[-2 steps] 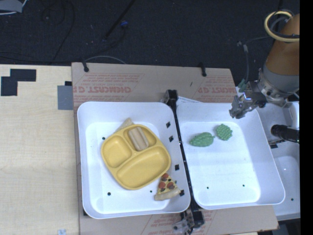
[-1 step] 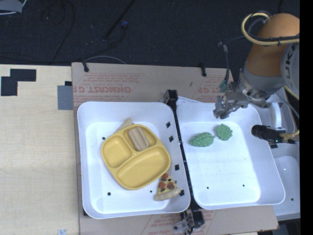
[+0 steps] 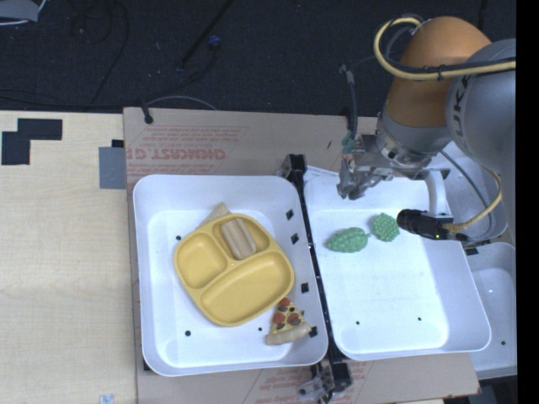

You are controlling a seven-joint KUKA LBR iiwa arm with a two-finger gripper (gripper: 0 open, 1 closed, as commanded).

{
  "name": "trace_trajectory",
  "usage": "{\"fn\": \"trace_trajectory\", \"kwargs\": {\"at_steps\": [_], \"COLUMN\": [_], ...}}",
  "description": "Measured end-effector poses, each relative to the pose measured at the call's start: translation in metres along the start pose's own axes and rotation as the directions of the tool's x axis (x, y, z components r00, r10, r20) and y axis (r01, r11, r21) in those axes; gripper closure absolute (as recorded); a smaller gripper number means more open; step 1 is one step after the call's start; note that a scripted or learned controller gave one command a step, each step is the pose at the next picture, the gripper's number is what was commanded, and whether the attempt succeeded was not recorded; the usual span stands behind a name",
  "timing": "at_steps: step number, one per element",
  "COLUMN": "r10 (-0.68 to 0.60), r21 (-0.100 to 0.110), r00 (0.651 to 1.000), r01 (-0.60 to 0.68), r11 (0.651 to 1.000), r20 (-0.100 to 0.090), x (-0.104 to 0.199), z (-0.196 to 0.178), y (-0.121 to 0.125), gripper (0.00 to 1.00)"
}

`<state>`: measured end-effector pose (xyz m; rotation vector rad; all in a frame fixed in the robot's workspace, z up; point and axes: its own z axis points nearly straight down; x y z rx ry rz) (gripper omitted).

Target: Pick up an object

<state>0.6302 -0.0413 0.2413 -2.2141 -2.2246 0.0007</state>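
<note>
pizza slice (image 3: 287, 323) lies at the left bin's (image 3: 160, 225) near edge beside a yellow divided plate (image 3: 210, 297). mirrored red print on the cardboard (image 3: 181, 151) is unreadable. gripper (image 3: 358, 185), empty, its opening unclear, hangs above two green pieces (image 3: 347, 241) in the right bin (image 3: 404, 310).

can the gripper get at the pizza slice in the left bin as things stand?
Probably yes. The pizza slice lies flat on the left bin floor beside the yellow plate, uncovered from above. The gripper hangs over the right bin and would have to cross the divider.
</note>
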Motion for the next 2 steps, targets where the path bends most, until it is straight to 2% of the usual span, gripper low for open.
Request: {"fn": "trace_trajectory", "kwargs": {"at_steps": [1,2], "r10": [-0.001,0.000], "r21": [0.001,0.003], "r00": [1.000,1.000], "r01": [0.001,0.000], "r11": [1.000,1.000], "r20": [0.000,0.001], "x": [0.055,0.106], "z": [-0.005,0.010], "y": [-0.004,0.000], "gripper": [1.00,1.00]}}
